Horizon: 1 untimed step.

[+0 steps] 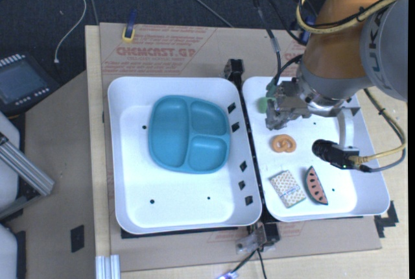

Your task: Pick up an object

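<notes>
The fingers (280, 117) are hanging low over the back half of the right bin (373, 200), but the wrist hardware is hiding their tips, so I cannot tell how far apart they are standing, and nothing is showing between them.

Just in front of them an orange pretzel-shaped piece (283, 143) is lying flat on the bin floor; I am judging it the likeliest target. It is sitting near the bin's middle, apart from the walls. It is looking nearly round, a little wider across the view than deep, so it is offering no real long axis and pointing no particular way. Any closing direction should be serving, provided the fingers are coming down centred, straddling it and reaching the floor before closing.

Nearer the front edge, a checked packet (288, 188) is lying with its long axis running from upper left to lower right, and a watermelon slice (316, 185) just beside it is running roughly front to back. Either would be wanting a close across its short side.

A small green thing (262, 104) is peeking out near the divider beside the wrist, too hidden to name. In the left bin (130, 193) a blue divided plate (188, 133) is resting.
</notes>
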Motion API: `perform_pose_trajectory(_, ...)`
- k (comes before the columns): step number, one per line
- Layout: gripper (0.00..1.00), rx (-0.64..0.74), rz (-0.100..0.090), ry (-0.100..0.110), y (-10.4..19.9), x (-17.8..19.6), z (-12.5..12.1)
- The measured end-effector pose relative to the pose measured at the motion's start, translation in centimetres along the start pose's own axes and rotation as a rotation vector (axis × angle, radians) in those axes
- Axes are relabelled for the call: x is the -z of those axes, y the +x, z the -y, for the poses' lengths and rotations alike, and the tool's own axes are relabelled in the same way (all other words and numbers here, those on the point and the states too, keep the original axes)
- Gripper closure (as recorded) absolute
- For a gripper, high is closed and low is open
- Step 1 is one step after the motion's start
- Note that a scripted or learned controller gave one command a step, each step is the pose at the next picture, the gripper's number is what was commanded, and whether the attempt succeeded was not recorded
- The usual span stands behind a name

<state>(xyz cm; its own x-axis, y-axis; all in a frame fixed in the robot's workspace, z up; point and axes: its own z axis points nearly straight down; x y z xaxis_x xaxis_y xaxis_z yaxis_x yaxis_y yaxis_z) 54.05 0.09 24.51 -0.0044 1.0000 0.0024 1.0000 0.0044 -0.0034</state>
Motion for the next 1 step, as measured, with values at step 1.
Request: perform_pose_trajectory(1,1.00,0.002,-0.001,-0.001,5.25,0.55,1.36)
